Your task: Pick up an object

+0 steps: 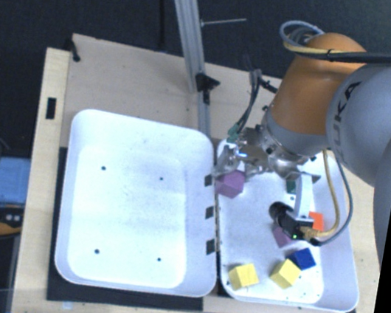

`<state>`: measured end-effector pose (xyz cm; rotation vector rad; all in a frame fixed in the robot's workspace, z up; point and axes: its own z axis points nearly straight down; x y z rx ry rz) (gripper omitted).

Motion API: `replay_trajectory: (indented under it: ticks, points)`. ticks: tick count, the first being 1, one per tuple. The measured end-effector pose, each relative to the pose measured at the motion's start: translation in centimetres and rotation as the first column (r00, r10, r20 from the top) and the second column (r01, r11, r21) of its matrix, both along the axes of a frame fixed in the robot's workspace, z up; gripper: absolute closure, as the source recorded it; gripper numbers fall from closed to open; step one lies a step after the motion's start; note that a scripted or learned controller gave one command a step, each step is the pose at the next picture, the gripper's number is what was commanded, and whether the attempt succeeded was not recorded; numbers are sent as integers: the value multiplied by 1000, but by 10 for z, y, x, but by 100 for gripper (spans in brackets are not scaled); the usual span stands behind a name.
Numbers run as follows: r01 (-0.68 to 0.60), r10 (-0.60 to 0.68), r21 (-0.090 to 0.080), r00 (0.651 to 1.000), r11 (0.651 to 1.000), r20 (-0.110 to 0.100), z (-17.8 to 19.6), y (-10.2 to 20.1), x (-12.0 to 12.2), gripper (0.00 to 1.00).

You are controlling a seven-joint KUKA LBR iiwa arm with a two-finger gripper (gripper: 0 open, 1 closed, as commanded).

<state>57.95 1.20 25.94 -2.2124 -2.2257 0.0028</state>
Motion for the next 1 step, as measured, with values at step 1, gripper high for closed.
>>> replay_trajectory:
  ticks: [1]
  points:
    - [0, 0, -1, 1000, 1000, -1, -20, 51, -4, 100]
